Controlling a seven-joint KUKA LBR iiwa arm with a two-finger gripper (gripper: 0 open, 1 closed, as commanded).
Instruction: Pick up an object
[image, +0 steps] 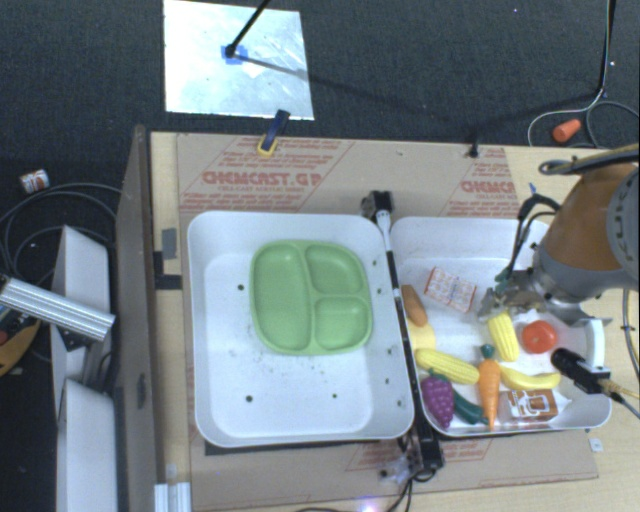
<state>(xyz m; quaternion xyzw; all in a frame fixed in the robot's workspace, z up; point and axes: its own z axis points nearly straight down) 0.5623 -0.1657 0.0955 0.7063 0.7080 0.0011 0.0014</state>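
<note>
- Here, the likeliest target: a small yellow plastic corn cob (503, 337), lying in the right-hand shallow white bin (470, 235), toward its right side.
- Just beside the cob on its right sits a round red plastic tomato (540, 336); a long yellow plastic banana (447, 366) lies below-left, an orange plastic carrot (488, 388) below. Crowded patch.
- The gripper (505, 300) hangs low over the cob's upper end, at the end of the grey arm with the orange band (588, 232). Whether the jaws are spread or pressed together I cannot tell; the wrist body and shadow hide them.
- Nothing visibly held yet. Judgement: the approach or descent stage of the pick.
- To do it well: centre over the cob's middle, not its tip, and close across the short width so it cannot roll out.
- Keep clear of the tomato; a nudge would likely push it against the cob and spoil the grip.
- Lift straight up, slowly, away from the bin wall.
- The neighbouring left white bin (215, 400) carries a pale green divided plastic plate (308, 298), well apart from the work.
</note>
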